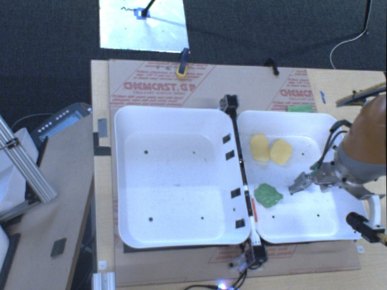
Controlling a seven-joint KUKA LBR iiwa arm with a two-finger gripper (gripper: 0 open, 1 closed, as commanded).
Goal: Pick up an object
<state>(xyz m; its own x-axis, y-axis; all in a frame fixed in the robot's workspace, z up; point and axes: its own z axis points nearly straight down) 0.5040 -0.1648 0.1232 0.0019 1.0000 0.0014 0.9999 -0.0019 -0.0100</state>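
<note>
Two pale yellow rounded objects lie side by side in the right bin point(326, 229), one point(260, 147) near the divider and the other point(280, 151) just right of it. A crumpled green object point(267, 195) rests lower down, close to the bin's left wall. My gripper point(300, 183) reaches in from the right, low over the bin floor. Its tip sits right of the green object and below the right yellow one, touching neither. Nothing shows between its fingers.
The left bin point(175, 180) stands beside the right one, joined by a black-clipped divider point(239, 174). My arm's orange band and wrist point(366, 144) cover the right bin's right side. A cable point(351, 38) runs across the back right.
</note>
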